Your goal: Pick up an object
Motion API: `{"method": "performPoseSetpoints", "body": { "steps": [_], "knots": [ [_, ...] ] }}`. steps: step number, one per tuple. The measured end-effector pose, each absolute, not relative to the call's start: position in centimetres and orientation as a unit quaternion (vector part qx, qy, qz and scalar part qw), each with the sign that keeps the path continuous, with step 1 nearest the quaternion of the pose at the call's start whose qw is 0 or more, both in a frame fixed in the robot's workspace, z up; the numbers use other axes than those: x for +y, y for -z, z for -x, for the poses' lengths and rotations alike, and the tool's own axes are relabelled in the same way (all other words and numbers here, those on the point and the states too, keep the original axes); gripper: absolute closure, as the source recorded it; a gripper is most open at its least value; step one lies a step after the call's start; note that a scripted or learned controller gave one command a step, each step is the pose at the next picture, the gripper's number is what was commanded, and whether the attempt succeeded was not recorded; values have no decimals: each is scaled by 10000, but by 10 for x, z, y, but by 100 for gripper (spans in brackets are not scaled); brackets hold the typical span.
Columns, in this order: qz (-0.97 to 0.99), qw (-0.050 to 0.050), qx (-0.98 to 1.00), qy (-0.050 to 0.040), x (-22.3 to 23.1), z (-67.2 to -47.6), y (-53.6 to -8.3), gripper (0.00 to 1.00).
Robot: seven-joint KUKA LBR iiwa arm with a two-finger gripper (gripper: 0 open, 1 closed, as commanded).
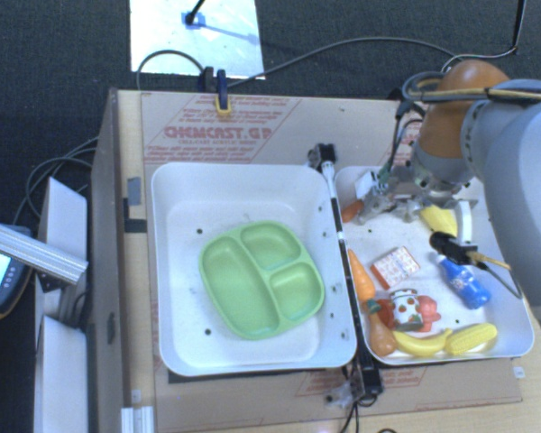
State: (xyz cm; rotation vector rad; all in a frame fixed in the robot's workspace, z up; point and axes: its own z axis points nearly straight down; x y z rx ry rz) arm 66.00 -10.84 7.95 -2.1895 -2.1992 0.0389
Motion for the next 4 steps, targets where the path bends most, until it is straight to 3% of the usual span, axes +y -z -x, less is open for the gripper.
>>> {"method": "performPoseSetpoints", "body": {
  "steps": [1,2,3,4],
  "knots": [
    [7062,-28,-7080,14,-136,-670,-178,0],
    [7055,-26,-7087,14,-169,-670,-108,0],
    [7066,-14,-7076,6,-162,-627,-124,0],
    [7051,-66,-7090,79,-177,-607,-108,0]
  ]
}}
